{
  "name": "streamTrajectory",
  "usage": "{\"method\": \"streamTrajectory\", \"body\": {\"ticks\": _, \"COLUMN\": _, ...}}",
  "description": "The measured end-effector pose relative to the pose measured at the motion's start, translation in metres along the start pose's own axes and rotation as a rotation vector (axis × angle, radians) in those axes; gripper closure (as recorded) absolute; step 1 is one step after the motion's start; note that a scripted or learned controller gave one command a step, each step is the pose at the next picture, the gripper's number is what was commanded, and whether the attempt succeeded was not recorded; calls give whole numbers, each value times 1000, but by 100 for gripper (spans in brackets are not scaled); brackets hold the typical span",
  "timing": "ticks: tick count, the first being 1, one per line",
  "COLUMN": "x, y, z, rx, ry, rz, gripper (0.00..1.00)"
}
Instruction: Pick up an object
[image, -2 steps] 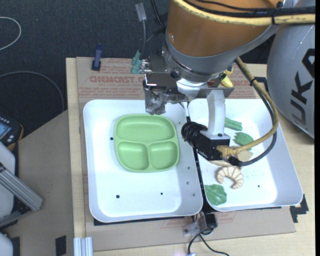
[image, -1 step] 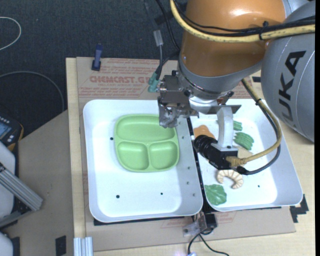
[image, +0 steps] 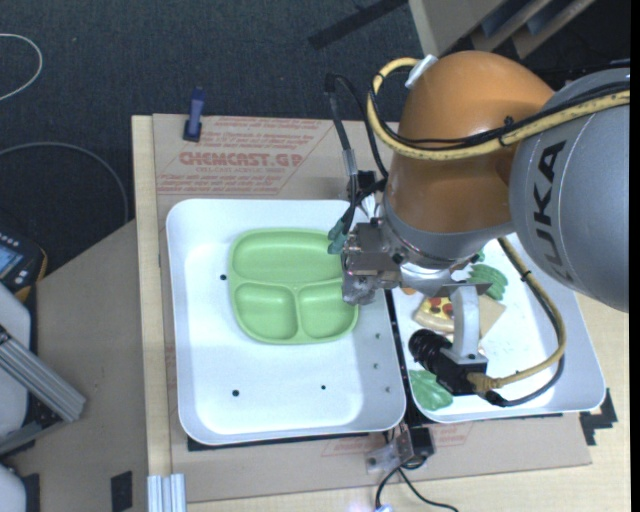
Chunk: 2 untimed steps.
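Note:
A light green divided plate (image: 288, 286) lies in the left white bin (image: 200, 380), towards its back right. My gripper (image: 360, 272) hangs at the plate's right edge, over the wall between the two bins. The big orange and grey wrist covers it from above. In the right bin (image: 575, 375) lie a pizza-slice toy (image: 437, 309), green leafy pieces (image: 433, 390) and a tan wedge (image: 492, 318), mostly hidden under the arm.
A cardboard sheet with red print (image: 240, 155) lies under the bins at the back. A blue clip (image: 194, 113) sits at its far edge. Cables and a black connector (image: 440, 362) hang from the wrist over the right bin.

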<state>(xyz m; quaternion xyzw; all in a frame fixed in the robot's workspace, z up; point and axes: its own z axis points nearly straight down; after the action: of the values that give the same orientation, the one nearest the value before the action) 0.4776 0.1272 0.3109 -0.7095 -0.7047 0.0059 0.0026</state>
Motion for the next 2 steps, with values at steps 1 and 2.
{"method": "streamTrajectory", "body": {"ticks": 1, "x": 66, "y": 0, "z": -78, "rx": -20, "ry": 10, "rz": -14, "gripper": 100}}
{"method": "streamTrajectory", "body": {"ticks": 2, "x": 62, "y": 1, "z": -84, "rx": -14, "ry": 5, "rz": -9, "gripper": 100}}
